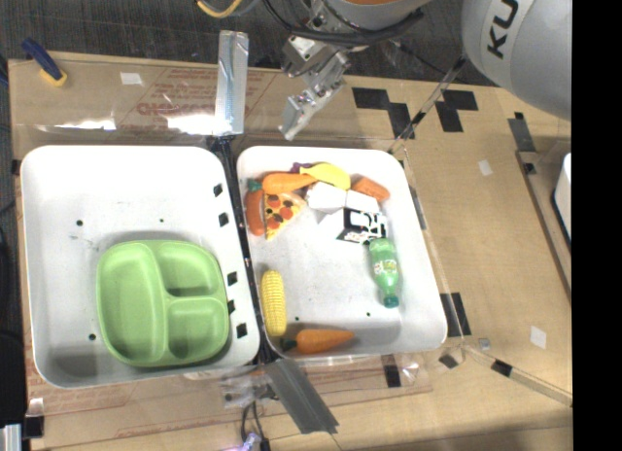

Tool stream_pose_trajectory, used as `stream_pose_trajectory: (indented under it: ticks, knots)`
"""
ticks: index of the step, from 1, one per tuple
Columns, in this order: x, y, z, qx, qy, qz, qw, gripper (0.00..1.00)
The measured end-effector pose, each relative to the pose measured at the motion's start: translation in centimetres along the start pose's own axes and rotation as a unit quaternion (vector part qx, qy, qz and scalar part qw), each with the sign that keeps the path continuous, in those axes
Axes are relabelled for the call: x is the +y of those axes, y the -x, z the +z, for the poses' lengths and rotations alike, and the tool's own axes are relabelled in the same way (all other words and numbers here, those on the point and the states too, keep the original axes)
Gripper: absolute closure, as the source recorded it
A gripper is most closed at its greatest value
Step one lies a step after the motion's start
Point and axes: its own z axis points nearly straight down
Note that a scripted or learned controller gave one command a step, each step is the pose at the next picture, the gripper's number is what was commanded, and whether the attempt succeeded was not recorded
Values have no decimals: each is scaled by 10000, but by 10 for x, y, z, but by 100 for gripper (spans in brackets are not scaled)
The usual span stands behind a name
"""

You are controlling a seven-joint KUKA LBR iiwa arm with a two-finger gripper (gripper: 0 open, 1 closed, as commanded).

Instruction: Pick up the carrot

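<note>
Hovering above the far rim of the right bin (420,245), gripper (309,99) carried nothing; whether it was open or shut could not be told.

Camera view: carrot (321,340) lay flat against the near wall of the right bin, thick end touching the corn cob (274,301), likely tumbled there loose. Gripper sat well apart from it, at the opposite end of the bin, beyond a heap of pizza slice (272,211), yellow piece (328,176) and other toys. Green bottle (385,269) lay between, toward the right wall. Left bin (49,177) held a green divided tray (163,298). Judged: reach not yet begun; wall contact may hinder a grasp.
</note>
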Motion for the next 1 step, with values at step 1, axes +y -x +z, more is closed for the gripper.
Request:
stream_pose_trajectory:
  ticks: [1]
  knots:
    - [67, -20, 77, -54, 66, -1609, 9869, 100]
